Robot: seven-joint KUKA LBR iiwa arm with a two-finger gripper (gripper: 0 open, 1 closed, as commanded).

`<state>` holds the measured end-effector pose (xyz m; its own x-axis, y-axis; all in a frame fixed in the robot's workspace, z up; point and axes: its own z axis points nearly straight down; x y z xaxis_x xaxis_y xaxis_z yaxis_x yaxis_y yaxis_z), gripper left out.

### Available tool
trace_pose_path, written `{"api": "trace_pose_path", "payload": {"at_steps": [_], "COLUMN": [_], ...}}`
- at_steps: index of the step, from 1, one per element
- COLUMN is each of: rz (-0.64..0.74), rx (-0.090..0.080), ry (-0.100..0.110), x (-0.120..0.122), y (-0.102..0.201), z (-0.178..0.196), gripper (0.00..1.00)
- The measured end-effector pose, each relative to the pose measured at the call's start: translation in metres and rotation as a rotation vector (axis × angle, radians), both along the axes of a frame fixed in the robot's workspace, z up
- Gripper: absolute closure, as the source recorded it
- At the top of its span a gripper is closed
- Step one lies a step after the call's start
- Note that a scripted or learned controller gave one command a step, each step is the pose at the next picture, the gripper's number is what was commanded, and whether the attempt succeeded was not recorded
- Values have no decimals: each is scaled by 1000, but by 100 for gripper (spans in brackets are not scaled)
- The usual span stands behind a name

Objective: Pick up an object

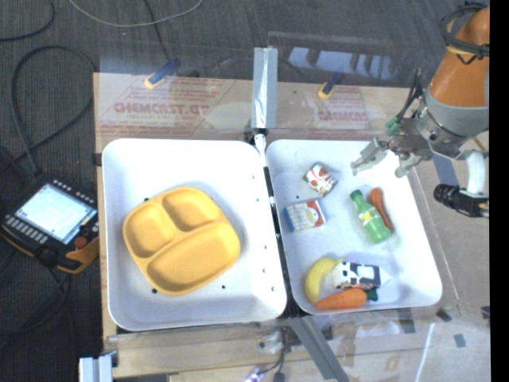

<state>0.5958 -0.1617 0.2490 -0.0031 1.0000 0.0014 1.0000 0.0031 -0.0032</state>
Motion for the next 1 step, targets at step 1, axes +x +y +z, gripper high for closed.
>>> {"api": "trace_pose_path", "payload": {"at_steps": [1], "rz": [-14], "rx": [-1], "ry": [1], "x": [-30], "y": [-48], "z": [-129], "gripper": [0]}}
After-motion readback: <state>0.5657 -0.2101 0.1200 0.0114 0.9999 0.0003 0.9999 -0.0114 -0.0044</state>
